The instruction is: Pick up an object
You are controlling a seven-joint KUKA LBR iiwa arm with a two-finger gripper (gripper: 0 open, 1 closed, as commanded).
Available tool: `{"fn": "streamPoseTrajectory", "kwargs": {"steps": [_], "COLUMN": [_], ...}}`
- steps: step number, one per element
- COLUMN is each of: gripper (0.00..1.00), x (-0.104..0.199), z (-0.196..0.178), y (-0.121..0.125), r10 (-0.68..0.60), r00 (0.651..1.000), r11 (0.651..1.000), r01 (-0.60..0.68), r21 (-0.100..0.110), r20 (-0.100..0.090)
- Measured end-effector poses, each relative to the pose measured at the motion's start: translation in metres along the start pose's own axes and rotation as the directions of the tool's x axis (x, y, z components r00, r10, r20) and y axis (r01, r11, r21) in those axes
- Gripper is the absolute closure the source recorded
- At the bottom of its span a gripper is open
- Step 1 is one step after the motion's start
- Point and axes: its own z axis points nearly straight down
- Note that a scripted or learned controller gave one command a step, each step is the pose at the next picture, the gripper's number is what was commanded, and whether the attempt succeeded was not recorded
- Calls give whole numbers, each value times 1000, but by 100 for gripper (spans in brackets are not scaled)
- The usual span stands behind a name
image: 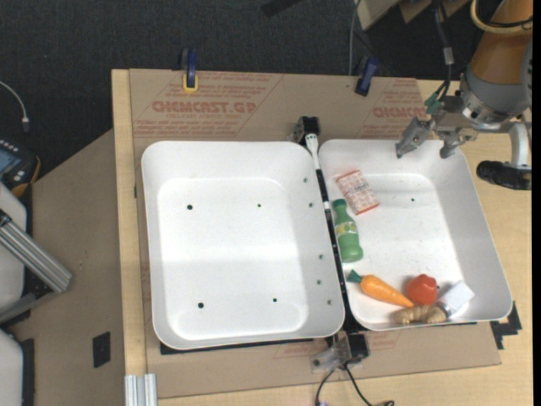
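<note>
Dark carpet (101, 24) fills the floor behind the bench, and a brown cardboard sheet (254, 100) printed with red lettering lies over the pale wooden bench top (520, 235), pinned at its far edge by two blue clamps (189, 64). On the cardboard sit two shallow white bins side by side, touching along their inner walls. Only a few small dark dots mark the floor of the left bin (161, 167). The right bin (482, 218) holds all the loose objects: a small white packet with red print (357, 190) near the middle of its far half, a green bottle (346, 231) lying along the inner wall just below the packet, an orange carrot (382, 290) pointing toward the near right, a red tomato-like ball (423, 288) just beside the carrot's tip, a knobbly tan root (420, 315) against the near wall, and a small white block (457, 299) touching the near right rim. The grey arm (499, 66) with its orange band reaches in from the upper right, and the gripper (431, 138) hangs over the far rim of the right bin with its two fingers spread apart and nothing between them, well apart from every object. An aluminium rail (34, 248) slants at the left edge, and cables (363, 7) hang behind the bench.
</note>
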Motion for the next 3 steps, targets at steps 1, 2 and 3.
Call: {"fn": "streamPoseTrajectory", "kwargs": {"steps": [1,2,3], "gripper": [0,0,100], "x": [-60,-13,-16], "z": [48,85,71], "y": [3,-6,-4], "r10": [4,-3,-2], "r00": [1000,1000,1000], "r11": [1000,1000,1000], "r01": [-4,3,2], "r21": [1,4,-4], "r20": [2,-2,2]}}
